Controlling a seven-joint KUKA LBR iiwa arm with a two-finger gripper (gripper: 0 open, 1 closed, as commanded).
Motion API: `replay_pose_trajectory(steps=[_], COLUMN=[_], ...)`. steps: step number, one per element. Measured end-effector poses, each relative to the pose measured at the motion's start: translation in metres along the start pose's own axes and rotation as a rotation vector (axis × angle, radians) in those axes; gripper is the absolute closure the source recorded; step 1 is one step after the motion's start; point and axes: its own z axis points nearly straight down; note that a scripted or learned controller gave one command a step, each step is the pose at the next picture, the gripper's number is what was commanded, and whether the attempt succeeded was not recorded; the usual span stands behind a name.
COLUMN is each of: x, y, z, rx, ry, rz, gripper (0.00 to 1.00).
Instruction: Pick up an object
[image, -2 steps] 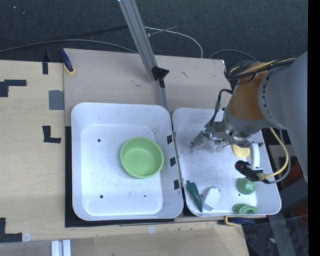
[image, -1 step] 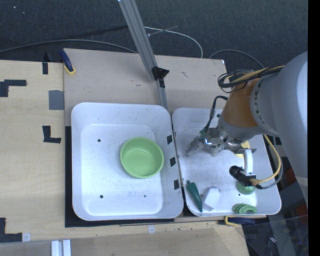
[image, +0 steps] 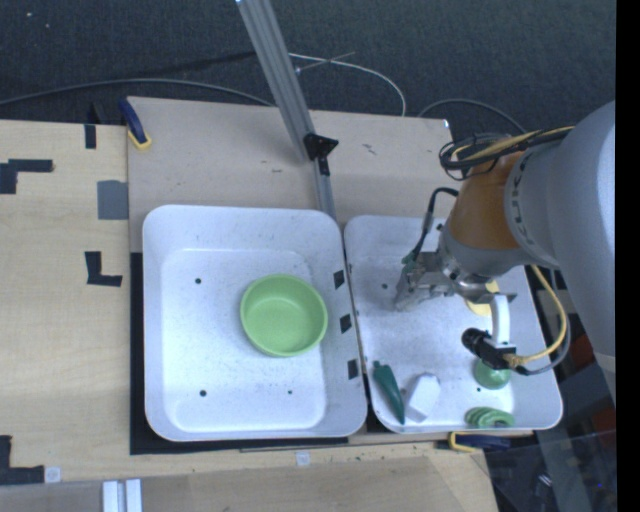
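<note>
Green discs (image: 487, 418) hug right bin's (image: 385, 250) near rim; centre open.

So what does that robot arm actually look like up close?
The arm is thick, rounded and light grey, with an orange band above the wrist. Black and yellow cables loop around it. Its gripper is small, dark grey metal.

Two bins (image: 160, 300), perhaps five objects.
</note>
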Motion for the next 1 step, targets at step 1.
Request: replay_pose_trajectory(steps=[1], x=[-0.0017], y=[0.0003], z=[-0.042], rx=[-0.005], ry=[-0.001], rz=[0.001], gripper=[1.0])
